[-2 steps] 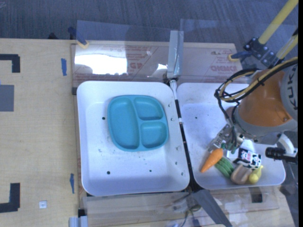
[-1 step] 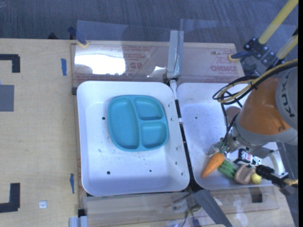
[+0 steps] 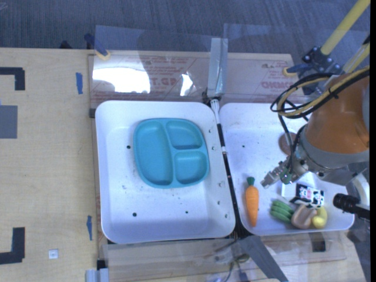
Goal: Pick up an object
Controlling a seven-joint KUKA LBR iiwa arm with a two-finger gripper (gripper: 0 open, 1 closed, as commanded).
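Closest to the bottom edge of the camera view, a small pile of toy food sits in the near corner of the right bin [image 3: 258,131]. There is a yellow toy [image 3: 319,218], a tan and brown toy [image 3: 303,215] touching it, and some green beans [image 3: 281,211] just beside that one. A small black and white toy [image 3: 309,195] lies right behind the pile. All of these are just below the hand [image 3: 281,175] and a little to its right. The orange carrot [image 3: 251,201] with its green top lies by itself, below the hand and to its left, near the wall between the two bins. The hand hangs low over the white floor of the right bin, close to the toys. Nothing can be seen between its fingers, and it is too small and blurry to tell if they are apart or together. The grey arm with the orange band [image 3: 341,119] comes in from the right, above and to the right of the hand, with black and yellow cables looping over it. Far to the left of the hand, the left bin [image 3: 117,210] holds a blue plate [image 3: 171,152] with three parts. Both bins sit on the wooden tabletop [image 3: 41,175], and clear plastic sheets [image 3: 153,66] stand behind them.
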